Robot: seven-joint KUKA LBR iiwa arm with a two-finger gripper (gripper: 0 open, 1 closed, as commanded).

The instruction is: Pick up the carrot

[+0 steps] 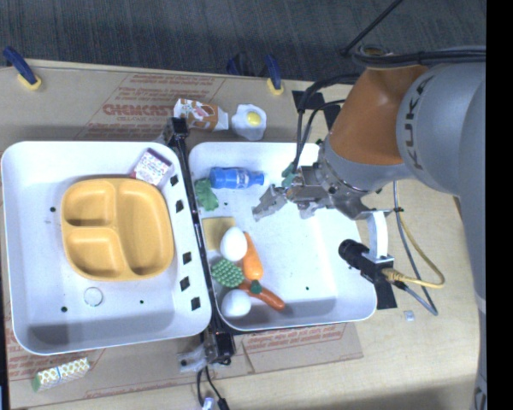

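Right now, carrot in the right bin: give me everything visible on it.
The carrot is orange, smooth, plastic-looking, lying flat in the right bin near its left wall, running roughly lengthwise down the view. A white egg touches its upper left; a green textured piece sits against its left. The gripper is above it, apart.

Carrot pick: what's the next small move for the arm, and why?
Probably move the gripper toward the bin's near-left corner, over the carrot, before descending. The carrot lies in the right bin between two white eggs, beside a green item, and the gripper sits apart from it, toward the blue bottle.
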